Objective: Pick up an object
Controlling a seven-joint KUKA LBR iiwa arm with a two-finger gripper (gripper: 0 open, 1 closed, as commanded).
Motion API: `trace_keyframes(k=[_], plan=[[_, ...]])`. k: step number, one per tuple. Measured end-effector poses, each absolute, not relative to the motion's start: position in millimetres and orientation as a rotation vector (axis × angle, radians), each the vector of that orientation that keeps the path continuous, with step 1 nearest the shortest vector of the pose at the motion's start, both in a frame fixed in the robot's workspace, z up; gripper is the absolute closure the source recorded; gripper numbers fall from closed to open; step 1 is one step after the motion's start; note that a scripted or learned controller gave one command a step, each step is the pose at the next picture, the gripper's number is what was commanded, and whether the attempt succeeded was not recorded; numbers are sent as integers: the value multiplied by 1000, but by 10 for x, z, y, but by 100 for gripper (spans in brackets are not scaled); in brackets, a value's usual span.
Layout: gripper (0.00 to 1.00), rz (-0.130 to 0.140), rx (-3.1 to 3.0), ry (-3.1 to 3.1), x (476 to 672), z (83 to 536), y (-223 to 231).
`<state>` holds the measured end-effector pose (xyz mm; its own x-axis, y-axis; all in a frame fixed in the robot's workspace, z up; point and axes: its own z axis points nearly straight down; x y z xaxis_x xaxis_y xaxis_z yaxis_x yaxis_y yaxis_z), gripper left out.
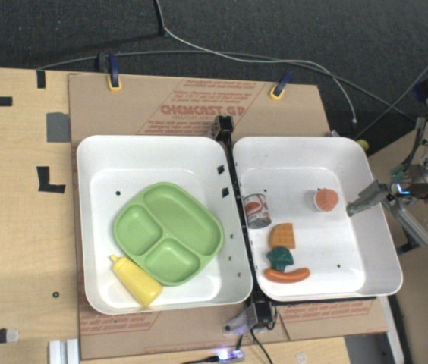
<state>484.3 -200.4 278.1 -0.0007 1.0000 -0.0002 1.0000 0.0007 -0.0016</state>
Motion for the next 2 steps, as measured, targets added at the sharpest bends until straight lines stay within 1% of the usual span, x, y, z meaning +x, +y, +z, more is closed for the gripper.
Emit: trace_keyframes(k=[1,2], plan=[[0,5,-2218,-2219,4880,2336,-1972],[0,6,-2216,-2217,4899,1693,-1952]])
